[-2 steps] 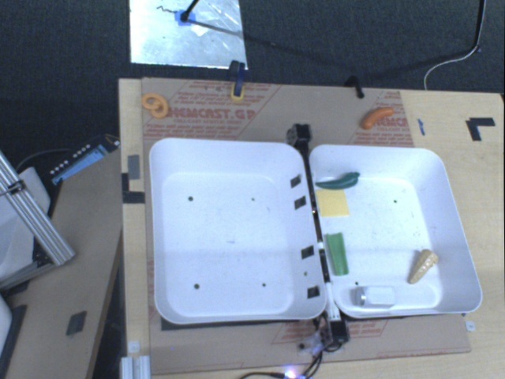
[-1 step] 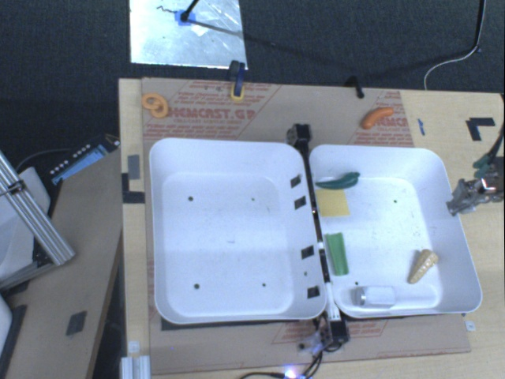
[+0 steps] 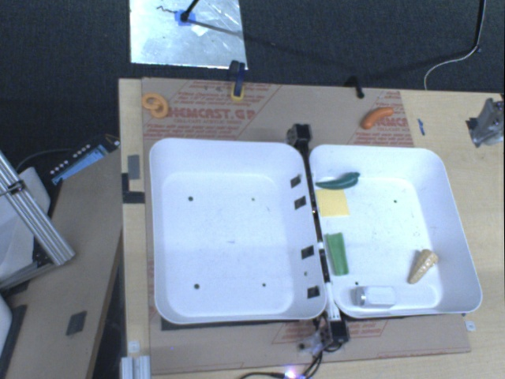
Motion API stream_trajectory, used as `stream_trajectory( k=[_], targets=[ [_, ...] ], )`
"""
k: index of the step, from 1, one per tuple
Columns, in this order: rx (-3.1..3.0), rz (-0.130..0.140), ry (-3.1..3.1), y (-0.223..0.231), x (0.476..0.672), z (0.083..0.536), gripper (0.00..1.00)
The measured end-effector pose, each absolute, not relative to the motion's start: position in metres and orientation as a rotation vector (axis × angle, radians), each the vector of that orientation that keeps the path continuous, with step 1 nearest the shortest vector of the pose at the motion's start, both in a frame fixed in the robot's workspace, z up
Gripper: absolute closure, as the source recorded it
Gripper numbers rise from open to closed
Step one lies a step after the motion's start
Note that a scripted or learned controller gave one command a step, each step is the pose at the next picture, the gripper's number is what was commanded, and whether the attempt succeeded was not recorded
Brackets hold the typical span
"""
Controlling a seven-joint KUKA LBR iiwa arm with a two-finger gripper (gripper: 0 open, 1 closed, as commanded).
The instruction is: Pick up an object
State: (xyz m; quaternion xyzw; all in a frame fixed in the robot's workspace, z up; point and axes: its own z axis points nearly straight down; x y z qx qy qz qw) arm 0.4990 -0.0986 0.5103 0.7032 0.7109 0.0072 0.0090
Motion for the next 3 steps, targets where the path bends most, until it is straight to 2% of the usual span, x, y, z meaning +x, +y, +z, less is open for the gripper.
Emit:
stream_trajectory(
  k=[1,2,3],
  targets=[
    [2.221,0.003,2.212,-0.160,0.486,0.537,1.00],
    [2.221,0.001,2.214,-0.209,0.486,0.535,1.00],
    [2.214,-0.003,2.239,-0.126,0.487,0.433,1.00]
  ],
)
